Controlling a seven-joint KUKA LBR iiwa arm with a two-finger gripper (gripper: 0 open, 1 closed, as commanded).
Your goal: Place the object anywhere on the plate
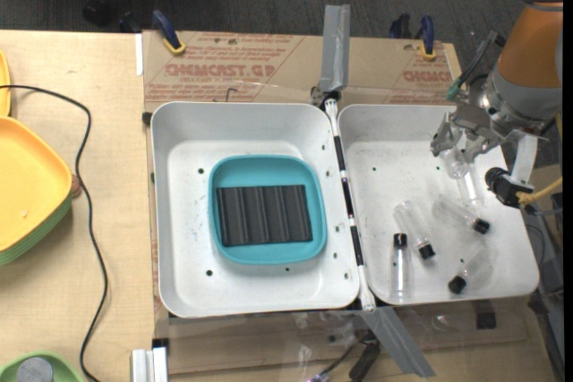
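Pincer (463,158) sits low over the right bin (376,273), seemingly clamped on a clear tube (465,183) hanging from it. Spare tubes (421,233) lie loose as pick stock. Teal plate (266,210) waits centred in the left bin (179,192). Cardboard (233,67) behind reads roughly "CHEMCAST".

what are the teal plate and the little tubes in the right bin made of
The teal plate looks like matte moulded plastic, going by its rounded, even rim; its dark ribbed centre may be rubber. The tubes seem to be clear glossy plastic or glass, see-through with black caps.
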